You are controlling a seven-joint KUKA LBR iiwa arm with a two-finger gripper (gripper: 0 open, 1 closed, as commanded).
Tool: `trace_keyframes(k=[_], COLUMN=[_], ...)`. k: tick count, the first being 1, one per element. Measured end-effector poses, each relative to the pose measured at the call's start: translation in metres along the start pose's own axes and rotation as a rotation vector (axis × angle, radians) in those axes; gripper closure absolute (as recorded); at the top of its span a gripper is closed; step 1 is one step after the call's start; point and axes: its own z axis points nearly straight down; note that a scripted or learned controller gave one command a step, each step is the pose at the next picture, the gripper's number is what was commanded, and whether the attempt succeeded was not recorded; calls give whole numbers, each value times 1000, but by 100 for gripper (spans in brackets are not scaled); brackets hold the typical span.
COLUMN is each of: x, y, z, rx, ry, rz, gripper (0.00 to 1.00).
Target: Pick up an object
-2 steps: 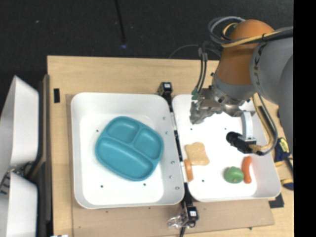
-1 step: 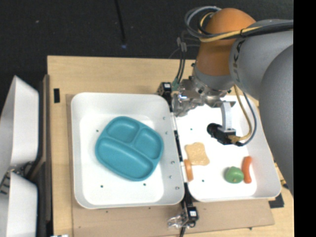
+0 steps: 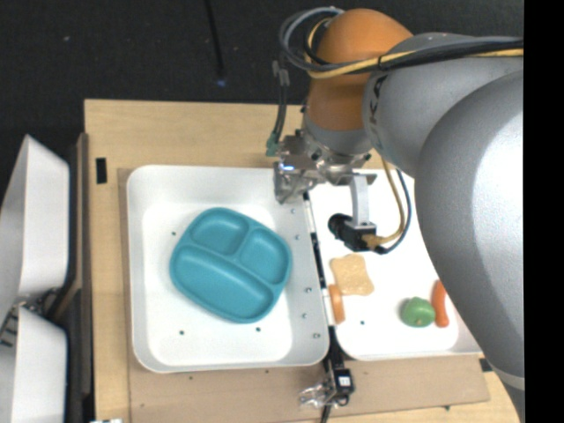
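Observation:
My gripper [image 3: 322, 203] hangs below the orange wrist band, over the far edge where the two bins meet. In the right bin [image 3: 388, 346] a tan slice of toast [image 3: 352, 274] lies just in front of the gripper. An orange carrot piece [image 3: 337, 304] lies by the bin's left wall. Further right sit a green round item [image 3: 418, 312] and another orange piece [image 3: 439, 304], partly under the arm. A teal divided plate [image 3: 231, 264] lies in the left bin [image 3: 150, 236]. I see nothing held in the gripper.
The big grey arm covers most of the right bin's far and right side. A black part with a yellow cable [image 3: 351, 230] hangs beside the gripper. The wooden bench [image 3: 176, 130] borders both bins.

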Motion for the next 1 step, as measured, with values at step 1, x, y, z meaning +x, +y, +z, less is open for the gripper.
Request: trace_keyframes(k=[1], x=[-4], y=[0], z=[-1], rx=[1], ry=[-1], rz=[4], gripper=[0])
